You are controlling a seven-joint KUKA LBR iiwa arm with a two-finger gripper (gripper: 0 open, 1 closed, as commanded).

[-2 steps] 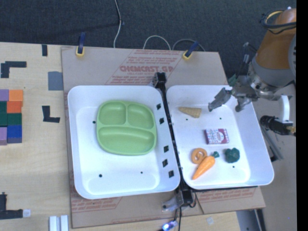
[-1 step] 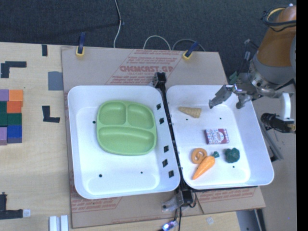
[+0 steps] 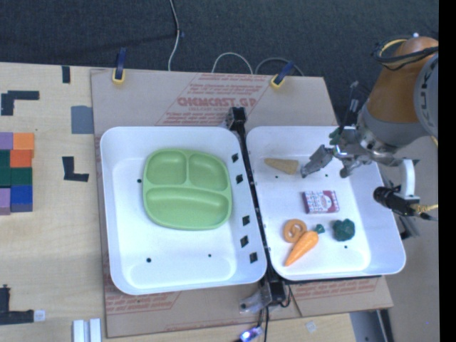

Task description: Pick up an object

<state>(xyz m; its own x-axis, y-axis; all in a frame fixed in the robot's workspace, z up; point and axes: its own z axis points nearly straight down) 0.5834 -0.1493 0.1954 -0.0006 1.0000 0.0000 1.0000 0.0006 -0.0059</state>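
On the bench's left side, coloured blocks (image 3: 17, 171) are sitting by the edge, and the left bin (image 3: 121, 262) is holding a green divided plate (image 3: 188, 189). Moving rightward, the right bin (image 3: 381, 258) is carrying the small items: a tan wedge (image 3: 283, 165) near the top, a pink packet (image 3: 320, 201) in the middle, an orange ring (image 3: 293, 229) touching a toy carrot (image 3: 303, 246), and a dark green lump (image 3: 344, 229) just beside them. Above the bin's upper right part, the gripper (image 3: 331, 160) is hanging with its fingers spread apart and nothing between them. The wedge is lying nearest to it, so it is probably the likeliest pick; it is looking light, stiff and low, best pinched across its narrow width, though it could skid on the smooth floor.
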